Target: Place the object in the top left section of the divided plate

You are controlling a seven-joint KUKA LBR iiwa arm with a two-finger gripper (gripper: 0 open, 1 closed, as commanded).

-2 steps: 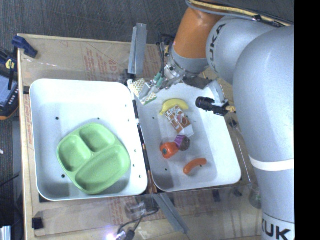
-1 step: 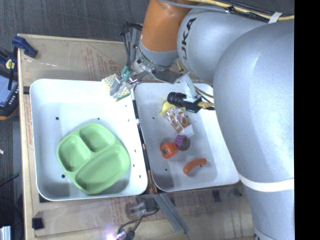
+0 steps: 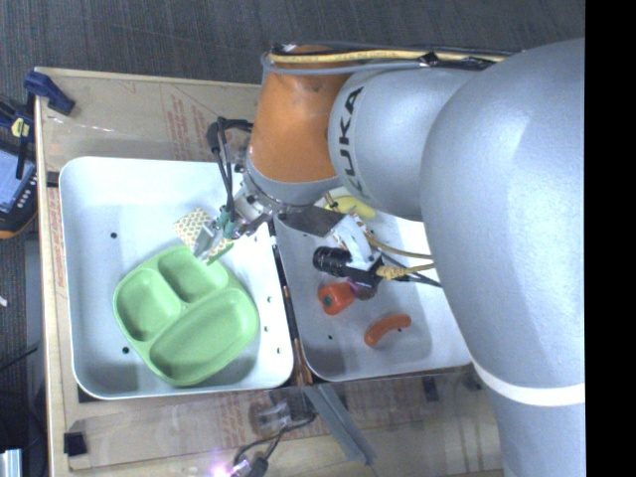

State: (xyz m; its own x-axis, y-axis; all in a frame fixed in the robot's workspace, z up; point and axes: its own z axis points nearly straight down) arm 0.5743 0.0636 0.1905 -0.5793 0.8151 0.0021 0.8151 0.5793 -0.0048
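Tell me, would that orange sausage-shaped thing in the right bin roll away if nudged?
Probably. The orange sausage-shaped piece looks rounded and lies loose on the smooth floor of the right bin, so a sideways push could roll it. Its glossy skin suggests it may be slippery and light.

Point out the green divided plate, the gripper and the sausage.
green divided plate (image 3: 199, 338), camera view, floor of its largest section.
gripper (image 3: 213, 238), camera view, at its fingertips.
sausage (image 3: 387, 329), camera view, its middle.

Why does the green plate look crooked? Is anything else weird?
The green divided plate sits turned at an angle in the left bin, not square to its walls. Nothing looks spilled or broken.
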